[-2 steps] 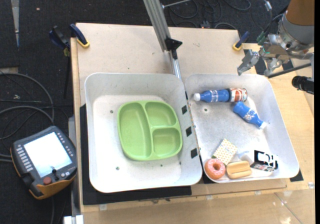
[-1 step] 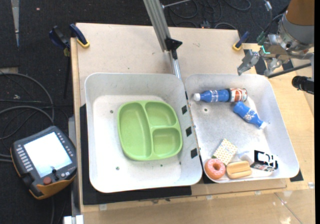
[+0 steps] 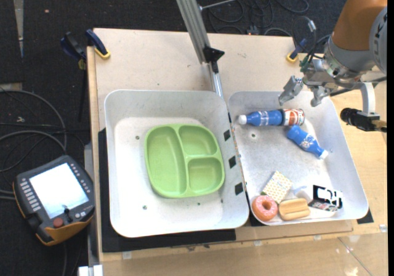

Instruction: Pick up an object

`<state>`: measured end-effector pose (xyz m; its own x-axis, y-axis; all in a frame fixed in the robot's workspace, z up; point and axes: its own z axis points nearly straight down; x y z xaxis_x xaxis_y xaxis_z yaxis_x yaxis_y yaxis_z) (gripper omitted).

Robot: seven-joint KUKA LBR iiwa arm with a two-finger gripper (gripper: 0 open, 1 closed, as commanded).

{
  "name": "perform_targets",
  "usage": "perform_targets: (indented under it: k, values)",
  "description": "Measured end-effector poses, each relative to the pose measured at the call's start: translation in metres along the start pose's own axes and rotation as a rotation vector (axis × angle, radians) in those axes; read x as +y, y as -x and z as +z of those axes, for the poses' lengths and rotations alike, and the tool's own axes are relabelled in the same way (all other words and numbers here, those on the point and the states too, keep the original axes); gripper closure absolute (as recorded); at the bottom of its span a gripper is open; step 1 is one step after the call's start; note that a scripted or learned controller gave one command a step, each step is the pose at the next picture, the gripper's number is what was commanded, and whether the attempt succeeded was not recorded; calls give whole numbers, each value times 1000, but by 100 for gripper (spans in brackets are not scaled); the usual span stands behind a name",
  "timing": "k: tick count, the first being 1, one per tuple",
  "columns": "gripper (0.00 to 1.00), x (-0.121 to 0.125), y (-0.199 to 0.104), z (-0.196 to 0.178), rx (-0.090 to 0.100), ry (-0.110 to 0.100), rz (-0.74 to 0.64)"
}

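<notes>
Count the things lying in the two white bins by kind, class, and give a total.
Bottles: 2 – blue-and-white bottle, blue bottle
Toy foods: 3 – doughnut, waffle, bread roll
Divided plates: 1 – green plate
Black-and-white items: 1 – black-and-white object
Total: 7

Even bright light; soft shadows

2 shallow white bins [image 3: 123, 145] hold 1 green divided plastic tray [image 3: 184, 159], 2 blue bottles [image 3: 271, 118], 1 pink-iced doughnut [image 3: 265, 207], 1 tan bread roll [image 3: 293, 209], 1 pale checkered cracker [image 3: 277, 186].
</notes>
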<state>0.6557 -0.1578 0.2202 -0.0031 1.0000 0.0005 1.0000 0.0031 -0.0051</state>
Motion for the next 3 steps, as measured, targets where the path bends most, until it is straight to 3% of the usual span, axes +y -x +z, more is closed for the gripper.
perform_targets:
  k: [2, 3]
  values:
    - [0, -4, -1, 119, 0, -14, 6]
    - [100, -3, -1, 108, 0, -12, 5]
